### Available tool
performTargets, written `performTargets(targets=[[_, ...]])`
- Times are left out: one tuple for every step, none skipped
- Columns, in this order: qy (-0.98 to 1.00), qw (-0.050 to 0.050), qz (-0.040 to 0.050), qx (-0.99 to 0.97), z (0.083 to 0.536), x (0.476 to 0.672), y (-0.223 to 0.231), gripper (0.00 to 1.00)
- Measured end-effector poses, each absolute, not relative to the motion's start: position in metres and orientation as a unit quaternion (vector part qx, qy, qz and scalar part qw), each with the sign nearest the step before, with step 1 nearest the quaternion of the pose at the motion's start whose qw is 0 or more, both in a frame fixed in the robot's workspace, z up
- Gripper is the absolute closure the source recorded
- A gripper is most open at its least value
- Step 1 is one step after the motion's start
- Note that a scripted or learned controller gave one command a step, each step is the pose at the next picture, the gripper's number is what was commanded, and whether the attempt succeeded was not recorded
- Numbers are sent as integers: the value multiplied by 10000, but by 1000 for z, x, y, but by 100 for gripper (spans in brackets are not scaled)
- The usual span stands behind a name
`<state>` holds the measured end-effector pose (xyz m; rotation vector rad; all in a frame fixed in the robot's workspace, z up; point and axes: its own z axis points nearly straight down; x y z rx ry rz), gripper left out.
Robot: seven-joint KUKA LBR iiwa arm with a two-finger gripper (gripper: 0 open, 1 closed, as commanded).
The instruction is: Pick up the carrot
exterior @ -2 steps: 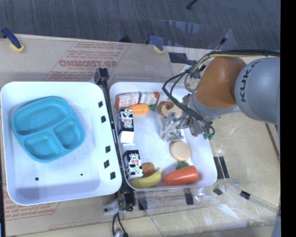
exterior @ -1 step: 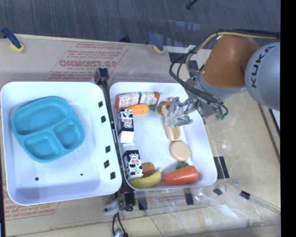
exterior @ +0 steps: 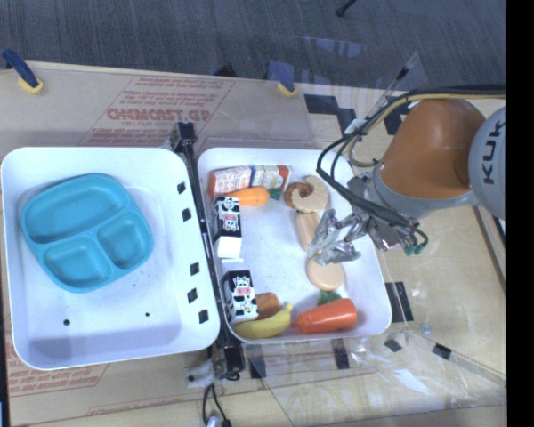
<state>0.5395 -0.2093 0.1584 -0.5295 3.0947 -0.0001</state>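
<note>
Camera view: metal jaws [exterior: 332, 241], state unclear, hover above the smooth tapered carrot [exterior: 326, 316]

Soft even overhead light, faint shadows, mild glare, slight overall blur.

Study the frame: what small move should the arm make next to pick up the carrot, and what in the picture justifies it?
Probably shift the gripper up the picture and to its left, toward the carrot. The gripper sits over the tan pieces by the right bin's far side, while the carrot lies near the top edge beside the orange-labelled packet, untouched.
</note>
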Motion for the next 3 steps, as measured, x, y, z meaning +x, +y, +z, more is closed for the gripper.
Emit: performTargets(targets=[[9942, 14, -4, -1078, 92, 542, -210, 100], [9941, 17, -5, -1082, 93, 542, -210, 0], [9992, 31, -3, -392, 94, 616, -209, 0]])
